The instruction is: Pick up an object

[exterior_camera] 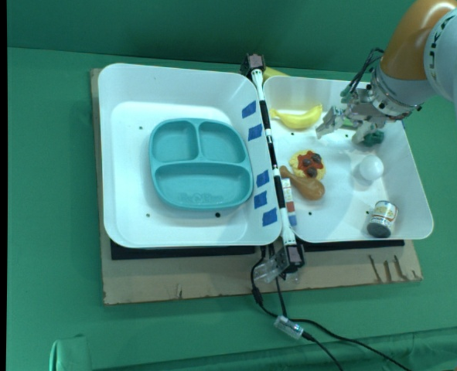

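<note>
Camera view: a teal plate (pixel 201 165) fills the left bin (pixel 127 91); in the right bin (pixel 414 207) lie a banana (pixel 299 117), a pastry (pixel 308 164), a drumstick (pixel 304 186), an egg (pixel 369 167) and a small can (pixel 381 219). Pincer (pixel 350 124) hangs above the egg, fingers spread, gripping nothing. Smooth, round and likely light, the egg may slip; take it across its middle.

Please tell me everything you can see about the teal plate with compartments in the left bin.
The teal divided plate, seemingly matte plastic, has rounded corners and a raised rim. It has three compartments: two smaller ones along the far side and one wide one along the near side. It lies flat and right way up, slightly rotated, about the middle of the shallow white left bin. Nothing lies in it or touches it apart from the bin floor.
</note>
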`<move>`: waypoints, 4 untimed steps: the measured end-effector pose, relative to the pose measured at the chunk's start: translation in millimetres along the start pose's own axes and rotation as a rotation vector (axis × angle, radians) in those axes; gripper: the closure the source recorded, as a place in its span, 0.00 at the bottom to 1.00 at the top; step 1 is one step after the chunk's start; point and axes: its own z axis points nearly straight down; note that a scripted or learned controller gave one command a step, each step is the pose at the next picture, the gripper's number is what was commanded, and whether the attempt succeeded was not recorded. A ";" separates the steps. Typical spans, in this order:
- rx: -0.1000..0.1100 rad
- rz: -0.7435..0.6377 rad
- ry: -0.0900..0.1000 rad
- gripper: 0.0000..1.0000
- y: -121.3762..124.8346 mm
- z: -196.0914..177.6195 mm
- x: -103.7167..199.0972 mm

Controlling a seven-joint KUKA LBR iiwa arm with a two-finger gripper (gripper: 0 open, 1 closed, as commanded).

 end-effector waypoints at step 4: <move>-0.003 0.003 -0.005 0.00 -37.0 4.3 31.3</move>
